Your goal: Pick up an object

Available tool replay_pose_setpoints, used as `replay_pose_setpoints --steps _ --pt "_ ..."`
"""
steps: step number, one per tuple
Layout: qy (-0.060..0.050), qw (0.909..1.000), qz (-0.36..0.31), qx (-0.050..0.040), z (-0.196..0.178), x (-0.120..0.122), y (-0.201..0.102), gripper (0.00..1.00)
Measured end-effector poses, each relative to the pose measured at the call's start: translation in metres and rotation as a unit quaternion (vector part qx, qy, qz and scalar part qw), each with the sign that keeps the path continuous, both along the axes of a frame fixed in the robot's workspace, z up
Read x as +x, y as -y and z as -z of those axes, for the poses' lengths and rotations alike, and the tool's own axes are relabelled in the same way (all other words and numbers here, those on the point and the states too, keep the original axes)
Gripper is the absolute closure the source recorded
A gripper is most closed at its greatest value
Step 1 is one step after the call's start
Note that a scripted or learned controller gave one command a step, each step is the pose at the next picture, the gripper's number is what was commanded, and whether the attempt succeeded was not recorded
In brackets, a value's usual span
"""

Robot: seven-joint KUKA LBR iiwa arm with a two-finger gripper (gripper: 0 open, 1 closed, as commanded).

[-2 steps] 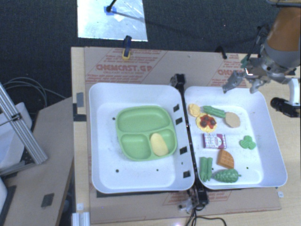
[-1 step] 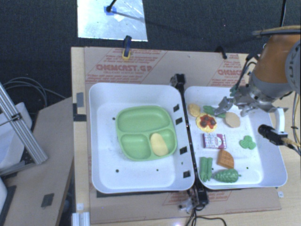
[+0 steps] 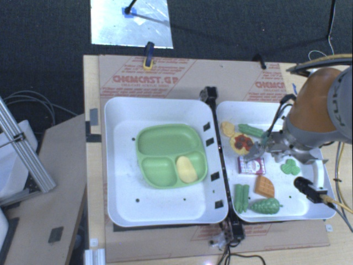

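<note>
Dark carpet floor (image 3: pixel 231 15) is filling the upper frame. A shiny metal sheet (image 3: pixel 131 15) is lying on it at upper left. Printed brown cardboard (image 3: pixel 165 76) is covering the table (image 3: pixel 91 81) at centre. A lower tan surface (image 3: pixel 58 192) and slanting aluminium rail (image 3: pixel 22 148) are occupying the left edge. Cables (image 3: pixel 33 101) are trailing nearby.

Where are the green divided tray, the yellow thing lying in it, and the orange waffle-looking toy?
Green divided tray (image 3: pixel 165 139), camera view, bare floor of its large top compartment.
Yellow thing (image 3: pixel 187 168), camera view, its middle, in the tray's lower right compartment.
Orange waffle toy (image 3: pixel 264 187), camera view, centre of its face.
</note>
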State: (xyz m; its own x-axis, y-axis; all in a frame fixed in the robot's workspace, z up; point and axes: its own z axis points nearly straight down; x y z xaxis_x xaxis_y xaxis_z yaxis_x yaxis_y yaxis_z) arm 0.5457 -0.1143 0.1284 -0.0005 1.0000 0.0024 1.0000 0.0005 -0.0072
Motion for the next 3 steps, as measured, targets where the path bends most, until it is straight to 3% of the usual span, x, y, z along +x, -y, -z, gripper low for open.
replay_pose_setpoints --steps 1,2,3 --pt "0.002 1.0000 0.002 -0.0007 0.046 -0.062 0.027 0.00" --pt "0.007 1.0000 0.000 -0.0022 0.033 -0.057 0.026 1.00" --pt "0.009 0.9999 -0.007 0.0006 -0.061 -0.057 -0.072 1.00"
